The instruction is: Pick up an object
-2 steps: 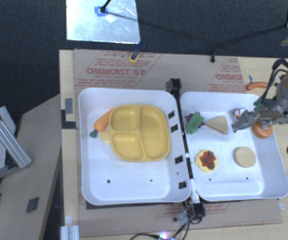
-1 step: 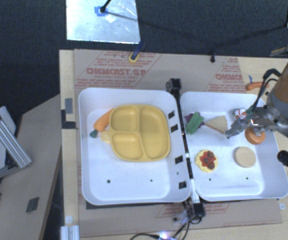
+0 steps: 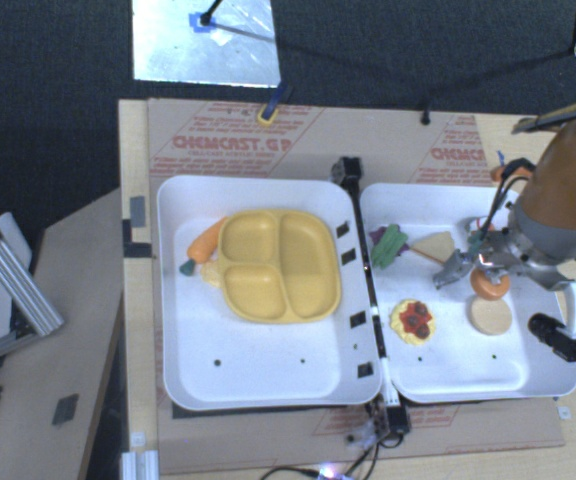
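My gripper [image 3: 478,261] hangs low over the right bin [image 3: 448,378], near its right side. Right under it lies a small orange toy [image 3: 489,286], partly covered by the gripper. Just below that rests a round beige disc [image 3: 490,316]. A tan wedge [image 3: 432,246] lies to the gripper's left, with a green and purple toy vegetable [image 3: 387,243] beyond it. A small pizza toy [image 3: 413,320] with red topping sits at the bin's lower left.
The left bin [image 3: 193,368] holds a yellow divided plate [image 3: 276,265] and an orange carrot toy [image 3: 203,242] at the plate's left edge. A black-clipped divider [image 3: 360,268] separates the bins. The grey arm with its orange band [image 3: 568,183] enters from the right.
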{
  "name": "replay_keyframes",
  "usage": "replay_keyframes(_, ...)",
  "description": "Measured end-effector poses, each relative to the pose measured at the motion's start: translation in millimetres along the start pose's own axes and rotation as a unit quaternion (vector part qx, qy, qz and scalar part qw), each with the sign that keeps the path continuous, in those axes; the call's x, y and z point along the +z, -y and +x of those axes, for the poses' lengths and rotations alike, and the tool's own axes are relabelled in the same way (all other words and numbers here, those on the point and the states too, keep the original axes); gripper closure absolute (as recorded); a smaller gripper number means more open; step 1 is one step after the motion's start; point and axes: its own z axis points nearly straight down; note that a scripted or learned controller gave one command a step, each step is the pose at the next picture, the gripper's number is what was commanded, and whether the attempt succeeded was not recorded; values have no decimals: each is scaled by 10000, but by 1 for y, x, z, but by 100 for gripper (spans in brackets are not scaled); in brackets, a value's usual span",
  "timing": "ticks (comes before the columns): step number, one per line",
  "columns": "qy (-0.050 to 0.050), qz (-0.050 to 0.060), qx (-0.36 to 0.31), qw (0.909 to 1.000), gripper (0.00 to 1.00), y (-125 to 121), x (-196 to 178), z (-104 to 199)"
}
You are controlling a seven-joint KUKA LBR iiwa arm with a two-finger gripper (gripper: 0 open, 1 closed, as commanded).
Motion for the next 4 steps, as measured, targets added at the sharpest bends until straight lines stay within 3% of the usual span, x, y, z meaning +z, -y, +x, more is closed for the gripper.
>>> replay_keyframes(1, 15, -49, -11, 10000, 0, 4, 43, -3)
replay_keyframes(2, 38, -105, -1, 9999, 0, -1, 49, -5)
replay_keyframes(3, 43, -123, -6, 9999, 100, -2, 40, -4)
replay_keyframes(4, 15, -50, -11, 10000, 100, -6, -22, -11)
